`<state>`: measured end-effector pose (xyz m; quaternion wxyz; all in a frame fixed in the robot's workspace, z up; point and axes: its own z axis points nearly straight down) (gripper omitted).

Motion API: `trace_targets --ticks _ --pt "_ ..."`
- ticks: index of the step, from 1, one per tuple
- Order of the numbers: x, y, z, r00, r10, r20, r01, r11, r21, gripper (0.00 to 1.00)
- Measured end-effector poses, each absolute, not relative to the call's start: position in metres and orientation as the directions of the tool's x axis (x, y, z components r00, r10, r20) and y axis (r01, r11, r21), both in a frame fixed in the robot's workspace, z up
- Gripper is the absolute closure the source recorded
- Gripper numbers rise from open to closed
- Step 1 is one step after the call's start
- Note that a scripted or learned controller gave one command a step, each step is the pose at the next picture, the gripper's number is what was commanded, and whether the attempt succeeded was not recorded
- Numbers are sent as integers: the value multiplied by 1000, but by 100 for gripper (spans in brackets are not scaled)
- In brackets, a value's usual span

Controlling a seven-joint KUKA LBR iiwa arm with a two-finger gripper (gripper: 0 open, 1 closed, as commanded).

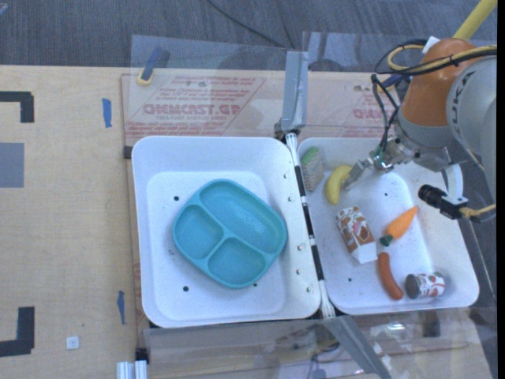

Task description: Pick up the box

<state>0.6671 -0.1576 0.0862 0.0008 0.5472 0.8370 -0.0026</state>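
Note:
The box (pixel 356 233), a small carton printed in red and white, lies in the middle of the right bin (pixel 450 294). My gripper (pixel 363 170) hangs over the back of that bin, just right of a yellow banana (pixel 338 183). It is up and slightly right of the box, clearly apart from it. Nothing shows in its grasp.
Around the box in the right bin lie an orange carrot (pixel 400 223), a brown sausage (pixel 387 275), a small can (pixel 426 284) and a green item (pixel 312 164) by the left wall. The left bin (pixel 150 212) holds a blue divided plate (pixel 230 232).

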Motion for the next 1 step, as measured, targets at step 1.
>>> trace_targets --ticks 1 --pt "667 -156 86 -261 965 0 965 261 -1 0"
